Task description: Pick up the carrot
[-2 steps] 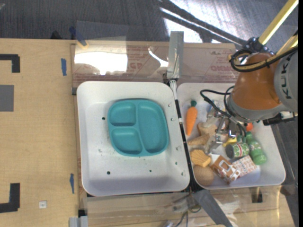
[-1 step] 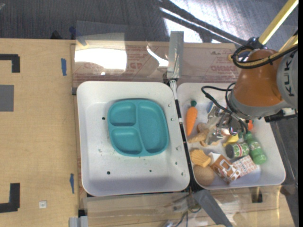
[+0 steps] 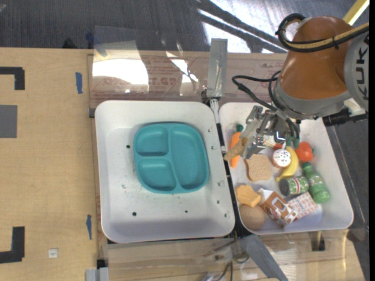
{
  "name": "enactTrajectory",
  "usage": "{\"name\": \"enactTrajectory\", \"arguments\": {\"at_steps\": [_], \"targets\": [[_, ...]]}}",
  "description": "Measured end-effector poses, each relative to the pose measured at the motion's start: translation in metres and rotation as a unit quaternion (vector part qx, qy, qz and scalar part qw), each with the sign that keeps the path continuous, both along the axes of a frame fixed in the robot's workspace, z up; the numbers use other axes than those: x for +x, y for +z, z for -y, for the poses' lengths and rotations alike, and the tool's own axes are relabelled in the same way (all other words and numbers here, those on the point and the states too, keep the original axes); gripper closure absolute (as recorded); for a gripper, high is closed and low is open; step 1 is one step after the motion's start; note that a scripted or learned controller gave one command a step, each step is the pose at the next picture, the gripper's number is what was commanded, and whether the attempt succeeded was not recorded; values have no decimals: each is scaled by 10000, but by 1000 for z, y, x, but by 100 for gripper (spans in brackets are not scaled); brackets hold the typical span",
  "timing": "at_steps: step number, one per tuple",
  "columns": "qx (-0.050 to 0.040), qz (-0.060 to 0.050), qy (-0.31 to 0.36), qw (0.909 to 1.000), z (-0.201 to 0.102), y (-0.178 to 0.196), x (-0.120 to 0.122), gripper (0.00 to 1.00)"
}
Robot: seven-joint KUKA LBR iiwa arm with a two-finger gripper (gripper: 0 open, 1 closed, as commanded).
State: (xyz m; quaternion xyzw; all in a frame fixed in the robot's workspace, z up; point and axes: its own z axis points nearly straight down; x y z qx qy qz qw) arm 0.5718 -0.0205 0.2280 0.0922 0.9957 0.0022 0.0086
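Note:
The carrot (image 3: 235, 141) is a small orange piece with a green top. It lies at the left edge of the right bin (image 3: 340, 209), close against the wall between the two bins. My gripper (image 3: 252, 147) hangs over that bin just to the right of the carrot. It is tilted down and to the left under the orange wrist band (image 3: 313, 51). Its fingers (image 3: 245, 143) stand open with nothing between them, and the left one is close beside the carrot.
The right bin is crowded with a bread slice (image 3: 258, 168), a banana (image 3: 290, 164), a tomato (image 3: 304, 151), a green can (image 3: 293, 185), a green bottle (image 3: 317, 188), a red-and-white box (image 3: 290, 208) and a round bun (image 3: 253, 216). The left bin (image 3: 111, 127) holds a teal divided plate (image 3: 171, 157).

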Motion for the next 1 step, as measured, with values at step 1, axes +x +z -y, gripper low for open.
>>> {"name": "enactTrajectory", "arguments": {"at_steps": [1], "targets": [[-21,-70,2117,9773,-8,-43,-22,100]]}}
